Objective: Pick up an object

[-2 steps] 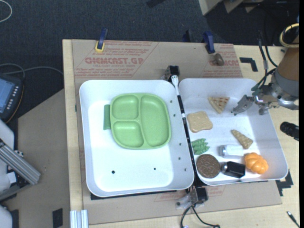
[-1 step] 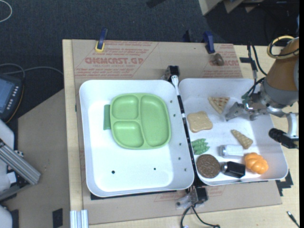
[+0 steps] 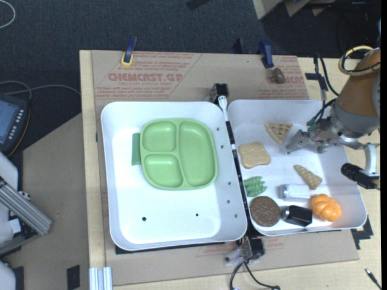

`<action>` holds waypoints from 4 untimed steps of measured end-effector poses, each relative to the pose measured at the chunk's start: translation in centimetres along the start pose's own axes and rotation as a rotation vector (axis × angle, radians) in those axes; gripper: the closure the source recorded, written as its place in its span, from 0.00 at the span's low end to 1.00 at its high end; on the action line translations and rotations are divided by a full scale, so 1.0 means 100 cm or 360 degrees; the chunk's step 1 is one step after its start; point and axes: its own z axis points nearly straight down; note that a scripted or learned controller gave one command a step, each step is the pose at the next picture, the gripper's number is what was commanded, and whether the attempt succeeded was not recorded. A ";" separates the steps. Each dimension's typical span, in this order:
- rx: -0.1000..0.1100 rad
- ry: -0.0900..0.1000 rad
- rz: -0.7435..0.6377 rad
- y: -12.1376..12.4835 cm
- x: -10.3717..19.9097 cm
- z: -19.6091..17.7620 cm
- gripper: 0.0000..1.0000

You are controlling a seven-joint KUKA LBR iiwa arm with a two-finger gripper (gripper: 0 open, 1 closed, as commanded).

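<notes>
Hovering over the right bin (image 3: pixel 354 162), the gripper (image 3: pixel 297 142) sits just right of a waffle wedge (image 3: pixel 279 132), fingers spread, holding nothing.
Approach step, I judge: next it must descend squarely onto one item, perhaps the bread slice (image 3: pixel 254 154) at mid-frame.

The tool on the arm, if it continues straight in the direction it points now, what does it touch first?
The tool points toward the picture's left, over the right bin. The triangular waffle piece lies nearest in that line, so it would probably be met first. Height above the bin is unclear, so the tool might pass over it.
</notes>
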 end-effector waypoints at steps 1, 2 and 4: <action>-0.0004 -0.0004 0.0000 0.000 -0.001 -0.011 1.00; -0.0013 -0.0010 0.0002 0.002 0.000 -0.054 1.00; -0.0013 -0.0009 0.0001 0.003 -0.003 -0.142 1.00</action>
